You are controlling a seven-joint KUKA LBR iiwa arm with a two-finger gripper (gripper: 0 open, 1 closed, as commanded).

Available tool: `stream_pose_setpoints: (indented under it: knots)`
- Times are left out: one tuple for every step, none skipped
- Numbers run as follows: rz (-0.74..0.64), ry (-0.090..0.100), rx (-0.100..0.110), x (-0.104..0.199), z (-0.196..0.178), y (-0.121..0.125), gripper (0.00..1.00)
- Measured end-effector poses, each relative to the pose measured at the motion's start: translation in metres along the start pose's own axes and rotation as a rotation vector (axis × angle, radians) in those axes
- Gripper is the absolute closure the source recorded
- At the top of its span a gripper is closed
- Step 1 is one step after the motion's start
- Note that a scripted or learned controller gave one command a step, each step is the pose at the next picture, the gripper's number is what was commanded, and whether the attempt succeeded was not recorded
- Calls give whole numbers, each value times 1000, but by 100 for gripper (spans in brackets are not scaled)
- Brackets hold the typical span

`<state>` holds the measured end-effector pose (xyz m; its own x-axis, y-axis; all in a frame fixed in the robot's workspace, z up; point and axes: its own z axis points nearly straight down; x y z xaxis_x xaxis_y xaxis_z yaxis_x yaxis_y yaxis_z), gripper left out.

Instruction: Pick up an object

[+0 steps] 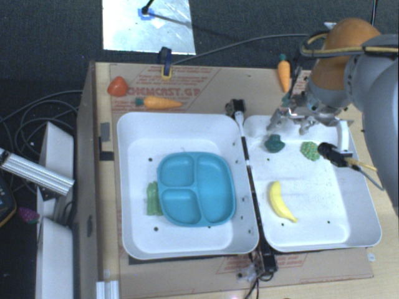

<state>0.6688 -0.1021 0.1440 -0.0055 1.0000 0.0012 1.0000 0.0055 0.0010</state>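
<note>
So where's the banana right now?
The banana lies in the right bin, near its left wall, toward the front. The dark green toy and light green toy sit farther back, under the end effector.

On the cardboard behind the bins, an orange toy carrot [162, 103] lies flat, a red-orange tomato-like toy [118, 86] just left of it. A blue clamp [166, 56] grips the board's far edge (shiny foil sheet [148, 16] beyond). Cables [37, 114] trail left.
</note>
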Motion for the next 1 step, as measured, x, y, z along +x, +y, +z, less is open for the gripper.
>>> stream_pose_setpoints:
  knots:
    - [0, -1, 0, 20, 32, 0, 0]
